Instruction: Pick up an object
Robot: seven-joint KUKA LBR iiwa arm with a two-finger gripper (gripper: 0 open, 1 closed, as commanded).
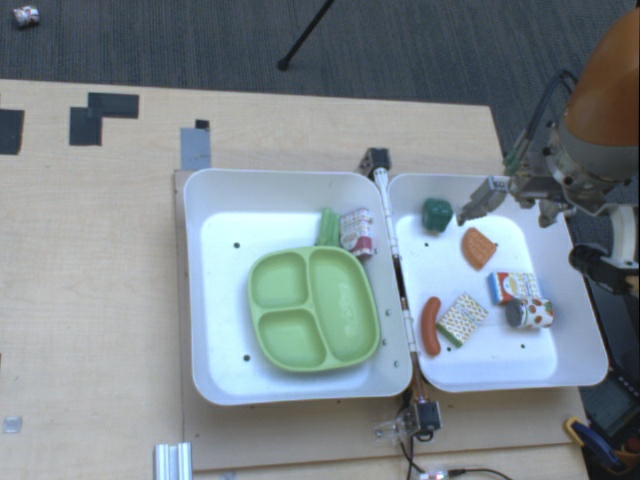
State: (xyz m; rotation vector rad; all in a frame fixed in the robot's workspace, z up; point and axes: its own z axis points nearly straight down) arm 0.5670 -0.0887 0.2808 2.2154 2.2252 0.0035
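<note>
Left bin: green tray, a small packet at its top edge. Right bin: red sausage, patterned packet, green lump, orange piece, carton, small cup. My hand hangs over the bin's upper right; how wide it stands, I cannot tell. Nearest: the orange piece, just below-left of me. Likely light, stiff; grip across its narrow width.

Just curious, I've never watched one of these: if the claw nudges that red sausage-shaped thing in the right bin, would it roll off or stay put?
The red sausage looks round and smooth, so it would probably roll sideways and may slip from a pinch. It lies beside the patterned packet, which might stop it.
</note>
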